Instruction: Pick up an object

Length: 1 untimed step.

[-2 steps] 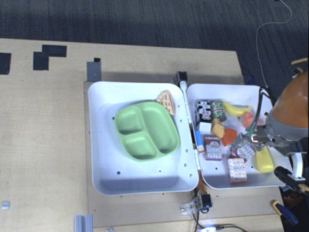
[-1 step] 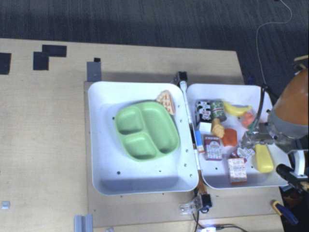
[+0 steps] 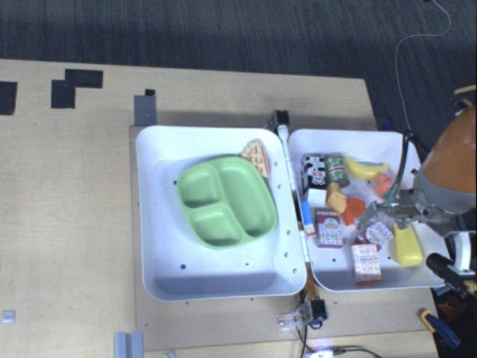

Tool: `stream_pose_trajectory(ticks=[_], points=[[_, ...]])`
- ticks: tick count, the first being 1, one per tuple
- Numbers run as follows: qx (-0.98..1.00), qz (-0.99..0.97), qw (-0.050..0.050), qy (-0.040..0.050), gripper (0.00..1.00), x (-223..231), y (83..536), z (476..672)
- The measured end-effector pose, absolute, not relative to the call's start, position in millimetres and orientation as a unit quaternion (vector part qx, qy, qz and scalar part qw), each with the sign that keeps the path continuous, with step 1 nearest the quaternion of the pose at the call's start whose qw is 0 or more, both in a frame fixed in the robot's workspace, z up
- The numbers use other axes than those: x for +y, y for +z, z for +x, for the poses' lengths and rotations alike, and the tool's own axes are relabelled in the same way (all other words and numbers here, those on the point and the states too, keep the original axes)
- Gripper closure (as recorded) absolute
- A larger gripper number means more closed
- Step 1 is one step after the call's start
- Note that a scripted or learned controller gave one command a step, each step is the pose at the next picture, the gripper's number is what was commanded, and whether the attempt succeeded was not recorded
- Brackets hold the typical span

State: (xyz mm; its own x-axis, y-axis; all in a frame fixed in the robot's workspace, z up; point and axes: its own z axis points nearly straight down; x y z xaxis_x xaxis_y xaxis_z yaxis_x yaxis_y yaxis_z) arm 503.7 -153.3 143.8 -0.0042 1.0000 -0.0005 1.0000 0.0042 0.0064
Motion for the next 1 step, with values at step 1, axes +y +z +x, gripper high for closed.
stream_pose_trajectory(ticks=[1], points=[[0.706, 0.708, 0.012, 0.0030, 0.00, -130.0, 90.0, 491.7]])
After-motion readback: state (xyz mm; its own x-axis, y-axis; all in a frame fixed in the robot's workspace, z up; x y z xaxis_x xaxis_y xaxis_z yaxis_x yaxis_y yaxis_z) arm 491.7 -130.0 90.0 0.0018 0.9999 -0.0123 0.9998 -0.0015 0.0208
